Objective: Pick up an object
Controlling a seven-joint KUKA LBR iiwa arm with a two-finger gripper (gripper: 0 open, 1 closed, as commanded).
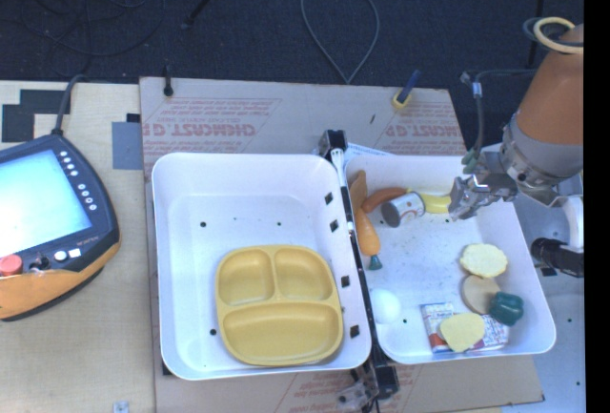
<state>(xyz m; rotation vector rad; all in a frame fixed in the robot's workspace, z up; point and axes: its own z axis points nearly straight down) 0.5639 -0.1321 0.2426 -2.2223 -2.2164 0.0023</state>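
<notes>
Gripper (467, 196) hangs at the far edge of the right bin (534, 325), jaw state I can't tell, w/ a small yellow item (436, 203) just beside it, prob. light, hard, slick plastic, so pinch across its narrow middle.

The picture is bright in the middle and dark at the top. The two white bins (250, 175) shine so much that their walls look washed out. The screen (36, 201) on the left glows pale blue-white (too bright to read). The floor (238, 1) behind the table is very dark, so the cables there are hard to see. Soft, short shadows sit under the yellow tray (279, 304). Everything looks a little fuzzy and grainy, and small things are hard to make out.
</notes>
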